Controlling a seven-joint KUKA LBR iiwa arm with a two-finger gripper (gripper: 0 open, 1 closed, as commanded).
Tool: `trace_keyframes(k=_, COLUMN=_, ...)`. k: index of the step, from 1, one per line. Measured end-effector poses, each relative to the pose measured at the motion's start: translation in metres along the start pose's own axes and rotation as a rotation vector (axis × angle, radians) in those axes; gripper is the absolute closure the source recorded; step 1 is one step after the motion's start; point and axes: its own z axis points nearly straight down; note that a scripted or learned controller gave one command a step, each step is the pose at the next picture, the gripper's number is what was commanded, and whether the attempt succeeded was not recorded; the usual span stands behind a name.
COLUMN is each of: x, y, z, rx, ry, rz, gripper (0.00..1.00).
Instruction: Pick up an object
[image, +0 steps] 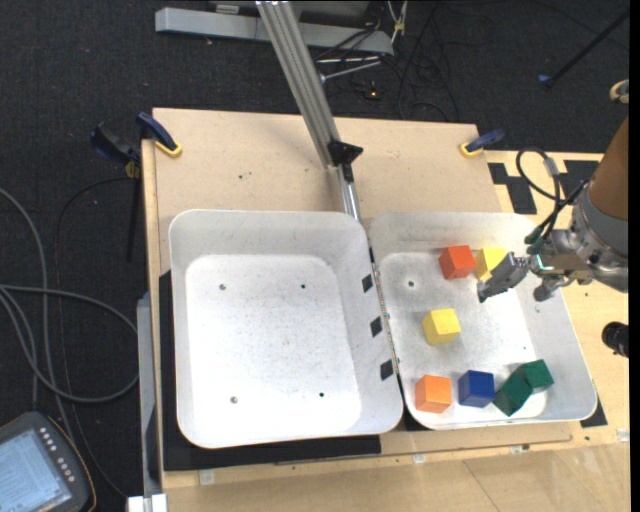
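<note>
While the left bin (270, 325) lies bare, the right bin (560, 345) holds six blocks: an orange cube (457, 261) touching a yellow one (489, 260) up top, a yellow cube (441, 325) mid-bin, and an orange (433, 392), a blue (477, 388) and a green block (524, 385) along the near edge. The gripper (520, 278) hangs spread wide, gripping nothing, just right of the top pair.

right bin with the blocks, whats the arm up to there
A grey arm with an orange band reaches in from the right over the right bin, its gripper hanging beside a yellow block and an orange block near the bin's far side. Nothing shows between its fingers, so no pick has happened yet. Another yellow block sits mid-bin, and along the near edge lie an orange block, a blue block and two green blocks. The left bin sits alongside.
</note>
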Motion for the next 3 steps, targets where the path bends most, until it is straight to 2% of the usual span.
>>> trace_keyframes(k=1, x=0.000, y=0.000, z=-0.002, rx=-0.004, ry=-0.001, rz=0.002, gripper=0.00)
trace_keyframes(k=3, x=-0.002, y=0.005, z=0.086, rx=0.003, ry=0.000, rz=0.003, gripper=0.00)
